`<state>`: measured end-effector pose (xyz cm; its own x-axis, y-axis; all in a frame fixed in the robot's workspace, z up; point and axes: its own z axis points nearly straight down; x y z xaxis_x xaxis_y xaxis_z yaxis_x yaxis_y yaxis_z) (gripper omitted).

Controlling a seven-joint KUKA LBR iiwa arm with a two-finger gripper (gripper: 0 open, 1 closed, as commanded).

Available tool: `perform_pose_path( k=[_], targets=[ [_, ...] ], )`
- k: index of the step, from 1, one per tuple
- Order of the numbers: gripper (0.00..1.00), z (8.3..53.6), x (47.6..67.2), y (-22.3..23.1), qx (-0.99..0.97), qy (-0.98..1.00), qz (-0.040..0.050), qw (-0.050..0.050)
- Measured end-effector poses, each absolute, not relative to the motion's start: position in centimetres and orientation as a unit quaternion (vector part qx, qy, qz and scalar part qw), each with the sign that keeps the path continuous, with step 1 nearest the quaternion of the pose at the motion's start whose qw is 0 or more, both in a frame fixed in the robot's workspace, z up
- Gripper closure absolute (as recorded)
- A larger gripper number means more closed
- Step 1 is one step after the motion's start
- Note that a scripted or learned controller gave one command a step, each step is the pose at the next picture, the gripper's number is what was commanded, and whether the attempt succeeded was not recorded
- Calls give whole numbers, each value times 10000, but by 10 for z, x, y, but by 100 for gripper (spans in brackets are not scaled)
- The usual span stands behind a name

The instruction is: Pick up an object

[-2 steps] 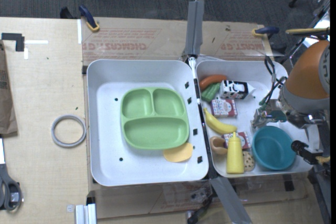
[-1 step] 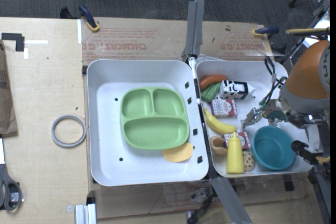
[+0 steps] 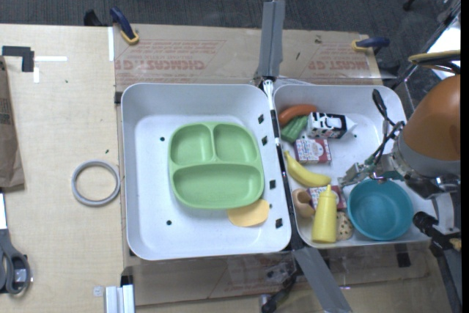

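— Where are the jaws (image 3: 360,171)?

— I see them low in the right bin (image 3: 392,102), spread apart with nothing between them (far as I can judge).

— And the nearest object?

— The blue bowl (image 3: 379,210), just below the tips. The banana (image 3: 305,173) lies to their left, the yellow bottle (image 3: 325,215) beyond it.

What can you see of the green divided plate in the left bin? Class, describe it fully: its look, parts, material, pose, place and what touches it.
The green divided plate is pale green, a rounded rectangle with a smooth, plastic look. Raised ridges split it into three wells: two small ones at the far side, one long one at the near side. It lies flat and upright on the floor of the left bin, roughly in the middle. At its near right corner a flat yellow piece sits against its edge, partly tucked under it.
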<state>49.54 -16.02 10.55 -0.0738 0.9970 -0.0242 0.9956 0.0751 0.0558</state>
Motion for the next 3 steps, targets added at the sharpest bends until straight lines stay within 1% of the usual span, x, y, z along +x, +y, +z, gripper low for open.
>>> perform_pose_path(
  k=[1,2,3],
  targets=[
    [0,102,492,-187,6344,7726,95,212],
    [0,91,556,-135,6480,7616,-3,-2],
    [0,92,594,-98,5697,8219,-3,10]
  ],
)
